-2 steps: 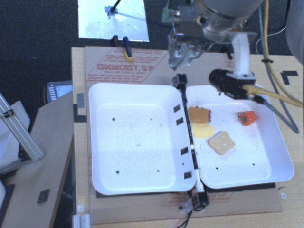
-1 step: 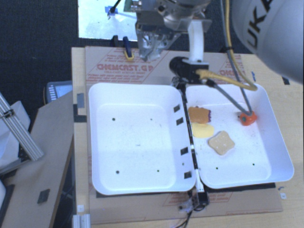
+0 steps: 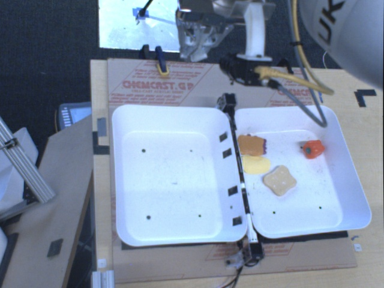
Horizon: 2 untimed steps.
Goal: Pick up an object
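Honestly the pick hasn't really started yet, so this is all about choosing the target well. The gripper (image 3: pixel 195 51) hangs high at the far edge of the bench, above the back of the left bin (image 3: pixel 120 161) and well apart from anything it could grab. It's too blurry and jumbled up there for me to tell whether it's spread or closed, and I see nothing held in it.

Everything worth picking sits in the right bin (image 3: pixel 355 198). A small red-orange piece (image 3: pixel 312 149) sits alone toward the far right side. Near the divider there's an orange-brown slab with a purple edge (image 3: pixel 252 144), and a flat yellow piece (image 3: pixel 256 165) touching or just beside it. A beige toast-shaped piece (image 3: pixel 279 180) lies just beside the yellow one.

If it were my call, I'd go for the red-orange piece. It looks chunkier, and it has bare bin floor all around it, so there's room to come straight down on either side. The three by the divider look flat and crowded, so I'd guess a descent there nudges a neighbour or scrapes the bin wall. The toast piece would be my second choice, approached from its open side.

Whichever it is, get centred over it first, then drop vertically, and close only once low enough to straddle it
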Available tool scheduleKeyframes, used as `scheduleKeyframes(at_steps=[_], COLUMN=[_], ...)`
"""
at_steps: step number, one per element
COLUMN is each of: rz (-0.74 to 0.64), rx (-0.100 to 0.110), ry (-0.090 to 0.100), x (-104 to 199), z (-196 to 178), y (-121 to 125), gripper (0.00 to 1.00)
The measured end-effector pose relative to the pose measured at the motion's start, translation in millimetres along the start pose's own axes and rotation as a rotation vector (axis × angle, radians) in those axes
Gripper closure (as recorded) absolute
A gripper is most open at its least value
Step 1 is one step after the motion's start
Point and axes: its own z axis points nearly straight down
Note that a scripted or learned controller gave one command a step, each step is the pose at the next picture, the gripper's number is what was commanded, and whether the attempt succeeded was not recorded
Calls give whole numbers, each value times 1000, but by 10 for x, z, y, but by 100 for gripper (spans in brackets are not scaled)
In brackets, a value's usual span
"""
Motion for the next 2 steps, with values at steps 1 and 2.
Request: scheduleKeyframes(at_steps=[1,2], rz=[-2,-5], rx=[2,-1], ry=[-1,1], x=[2,7], z=[10,-106], y=[-5,-4], gripper=[0,100])
